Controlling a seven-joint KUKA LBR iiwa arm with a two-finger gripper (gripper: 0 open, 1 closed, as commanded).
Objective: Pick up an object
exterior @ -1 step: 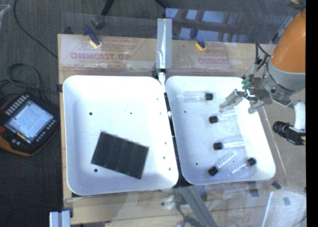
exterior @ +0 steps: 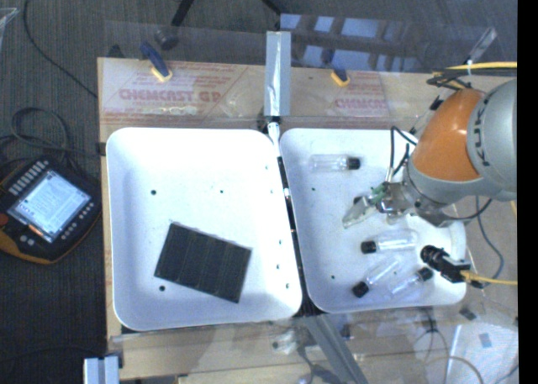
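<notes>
End effector (exterior: 356,213) sits low over the middle of the right bin (exterior: 324,235), reached in from the right on the grey arm (exterior: 503,134) with its orange band (exterior: 447,140), its pale tip pointing down and to the left. Whether it is open or closed I cannot tell from this slant, and nothing can be seen gripped in it

Four clear vials with black caps lie on the white floor of that bin. The upper vial (exterior: 333,162) rests near the far wall, lying crosswise with its cap to the right, well apart from the end effector. The middle vial (exterior: 388,244) lies just below the end effector, cap to the left. The slanted vial (exterior: 377,278) lies near the front wall with its cap at the lower left end. The corner vial (exterior: 410,281) lies just beside it to the right, cap toward the upper right

In the left bin (exterior: 193,168) a dark ribbed panel (exterior: 203,261) lies flat, a little skewed, toward the front. Both bins stand side by side on the counter (exterior: 181,92), touching along their inner rims. A handheld controller with a lit screen (exterior: 46,206) lies on the floor to the left
</notes>
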